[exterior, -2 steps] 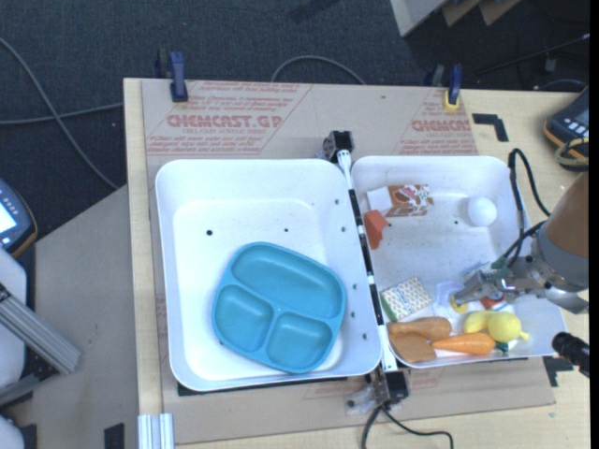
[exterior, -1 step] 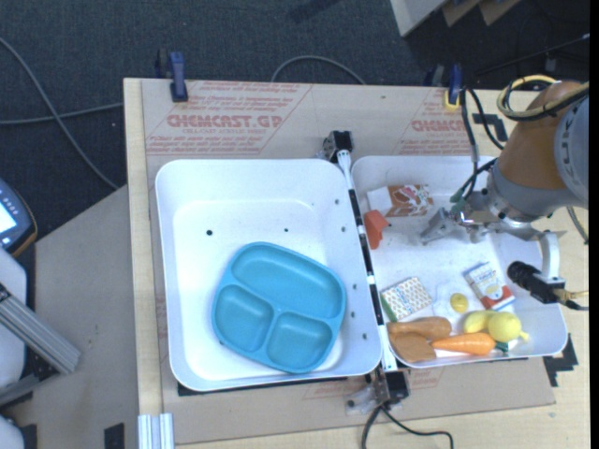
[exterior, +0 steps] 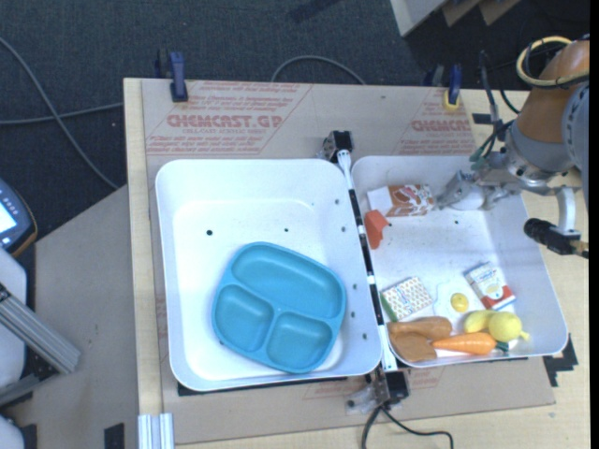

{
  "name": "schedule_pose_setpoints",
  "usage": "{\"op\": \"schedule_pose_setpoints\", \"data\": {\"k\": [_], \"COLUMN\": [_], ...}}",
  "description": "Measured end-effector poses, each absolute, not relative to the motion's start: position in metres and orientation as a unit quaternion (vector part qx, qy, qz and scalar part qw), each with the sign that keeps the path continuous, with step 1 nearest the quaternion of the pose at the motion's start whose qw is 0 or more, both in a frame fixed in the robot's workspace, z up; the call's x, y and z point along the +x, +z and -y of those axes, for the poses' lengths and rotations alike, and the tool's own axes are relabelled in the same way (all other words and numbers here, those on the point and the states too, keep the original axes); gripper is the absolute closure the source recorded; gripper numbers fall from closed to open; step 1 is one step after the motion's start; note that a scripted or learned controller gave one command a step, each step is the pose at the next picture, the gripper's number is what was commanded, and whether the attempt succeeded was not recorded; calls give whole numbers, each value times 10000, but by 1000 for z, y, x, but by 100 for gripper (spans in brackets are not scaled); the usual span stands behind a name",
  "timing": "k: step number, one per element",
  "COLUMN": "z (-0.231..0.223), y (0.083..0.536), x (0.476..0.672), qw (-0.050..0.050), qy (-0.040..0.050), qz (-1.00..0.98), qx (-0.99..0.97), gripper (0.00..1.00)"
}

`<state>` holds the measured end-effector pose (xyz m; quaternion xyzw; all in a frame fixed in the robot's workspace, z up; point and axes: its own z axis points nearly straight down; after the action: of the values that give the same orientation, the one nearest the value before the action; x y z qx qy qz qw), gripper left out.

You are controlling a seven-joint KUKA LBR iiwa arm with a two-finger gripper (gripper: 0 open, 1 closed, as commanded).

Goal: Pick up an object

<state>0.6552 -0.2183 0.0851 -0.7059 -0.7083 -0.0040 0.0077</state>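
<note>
The right bin (exterior: 524, 241) holds several small items. A brown and white packet (exterior: 409, 199) lies at its back left, with a red-orange piece (exterior: 374, 228) beside the dividing wall. Along the front lie a checkered packet (exterior: 407, 297), a small yellow piece (exterior: 459, 301), a white and red carton (exterior: 489, 285), a lemon (exterior: 504, 325), a carrot (exterior: 463, 344) and a brown bread roll (exterior: 418, 333). My gripper (exterior: 459, 193) hangs low over the bin's back part, just right of the brown and white packet, with nothing visibly held.
A blue divided plate (exterior: 278, 305) lies in the left bin (exterior: 187, 213). The grey arm (exterior: 543, 138) comes in from the right over the right bin's back corner. Blue clamps (exterior: 175, 68) stand at the board's far edge.
</note>
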Motion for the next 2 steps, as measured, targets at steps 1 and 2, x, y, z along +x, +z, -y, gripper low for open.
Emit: {"op": "schedule_pose_setpoints", "data": {"k": [1, 2], "z": [201, 111], "y": [84, 85], "x": [516, 588], "qw": [54, -17], "qy": [26, -25], "qz": [7055, 7107], "qx": [-7087, -7034], "gripper": [0, 0]}}
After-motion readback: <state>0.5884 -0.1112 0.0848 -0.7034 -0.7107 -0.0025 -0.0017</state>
